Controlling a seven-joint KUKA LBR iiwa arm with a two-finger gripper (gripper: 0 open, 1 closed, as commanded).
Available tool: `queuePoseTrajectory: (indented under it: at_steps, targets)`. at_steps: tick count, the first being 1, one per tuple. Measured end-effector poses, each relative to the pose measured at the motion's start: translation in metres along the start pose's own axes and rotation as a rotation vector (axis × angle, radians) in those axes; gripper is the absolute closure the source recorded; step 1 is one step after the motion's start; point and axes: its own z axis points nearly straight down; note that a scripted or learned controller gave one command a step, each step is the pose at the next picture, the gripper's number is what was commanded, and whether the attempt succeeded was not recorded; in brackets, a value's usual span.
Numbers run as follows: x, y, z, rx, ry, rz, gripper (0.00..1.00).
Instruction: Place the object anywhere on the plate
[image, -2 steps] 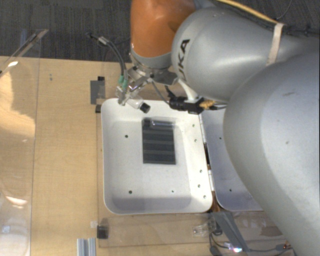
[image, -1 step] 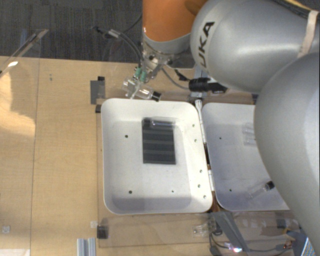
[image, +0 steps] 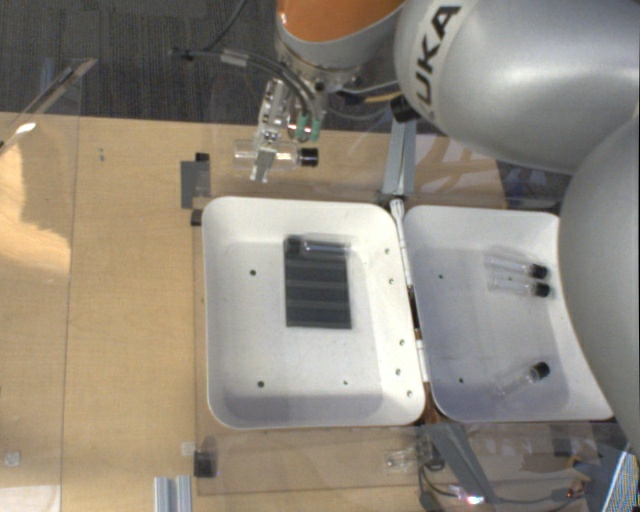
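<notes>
In the camera view we see the gripper (image: 281, 150) hanging off the grey arm (image: 520, 80) over the bare bench (image: 120, 300), just beyond the far edge of the left bin (image: 230, 330) and nearer that bin's far-left corner than its far-right one. Its fingers (image: 266, 140) are closed onto a clear capped tube (image: 262, 154), which lies crosswise between them, long axis running along the bin's far edge, black cap toward the right bin's side. So the task's thing is at the tool, up off the bench and outside both bins. The plate (image: 318, 285), a dark ribbed rectangle, sits in the middle of the left bin, its long axis running from the far edge to the near edge, at right angles to the tube. From the gripper the plate lies toward the near edge and slightly toward the right bin, so we judge that the coming move is a carry over the far rim and then down. At the plate's far end we make out something faint and clear that may be another tube; we cannot tell for sure. The right bin (image: 450, 380) holds three loose tubes (image: 515, 278): two side by side near the far-right corner, one by the near edge.
</notes>
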Motion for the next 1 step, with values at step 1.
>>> queuePoseTrajectory:
  at_steps: [1]
  targets:
    - [0.0099, -0.0021, 0.0106, -0.001, 0.003, -0.561, 1.0]
